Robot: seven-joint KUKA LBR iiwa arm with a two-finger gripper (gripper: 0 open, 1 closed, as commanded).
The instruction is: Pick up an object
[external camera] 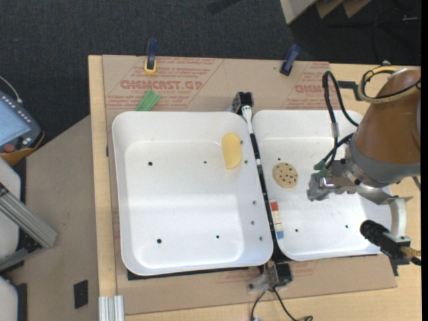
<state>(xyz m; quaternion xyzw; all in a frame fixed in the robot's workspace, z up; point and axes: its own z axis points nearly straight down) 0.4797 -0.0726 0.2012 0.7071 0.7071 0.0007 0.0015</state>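
We take this for a robotics lab or test cell. Two shallow white bins sit side by side on a cardboard-covered bench, the sheet printed with red lettering and held by clamps at the bench's far edge. Cables trail beside the right bin, where the grey and orange arm reaches in. Left of the bench we see dark carpet, a screen's corner and an aluminium rail.

Bins: looked smooth white plastic, slightly glossy.
Counter: was matt brown board, printed red.
Cookie: appeared rough, speckled.
Tool: looked dull grey metal.
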